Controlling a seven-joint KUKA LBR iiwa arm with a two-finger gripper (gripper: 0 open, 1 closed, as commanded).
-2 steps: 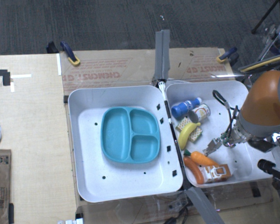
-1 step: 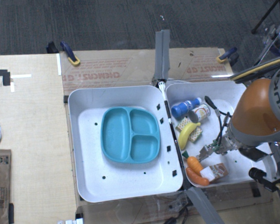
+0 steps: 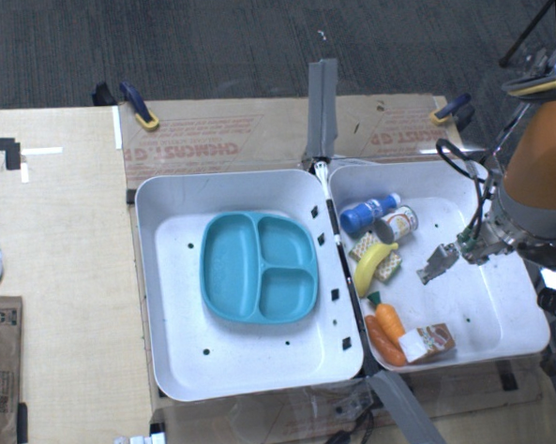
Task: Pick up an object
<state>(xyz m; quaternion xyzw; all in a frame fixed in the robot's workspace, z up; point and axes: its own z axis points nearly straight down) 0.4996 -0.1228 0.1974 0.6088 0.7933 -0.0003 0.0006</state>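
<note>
My grey arm with its orange band (image 3: 545, 158) reaches in from the right, and my two-finger claw (image 3: 438, 261) hangs over the bare white floor of the right-hand shallow white bin (image 3: 510, 329). Whether it is spread or pressed together I cannot tell at this size; nothing sits between its tips.

The things I could pick up lie along the left side of this bin, apart from my claw. At the top is a blue plastic bottle (image 3: 365, 212) lying on its side, and just beside it a small tin can with a pale label (image 3: 397, 224). Below them a yellow banana (image 3: 372, 263) curves over a pale waffle-like piece (image 3: 388, 267). Lower still lie two orange carrots (image 3: 386, 334) side by side, and touching them a small brown and white box (image 3: 428, 342).

The left-hand shallow white bin (image 3: 170, 298) holds a turquoise divided plastic plate (image 3: 259, 266) with three compartments, lying flat near its middle.
</note>
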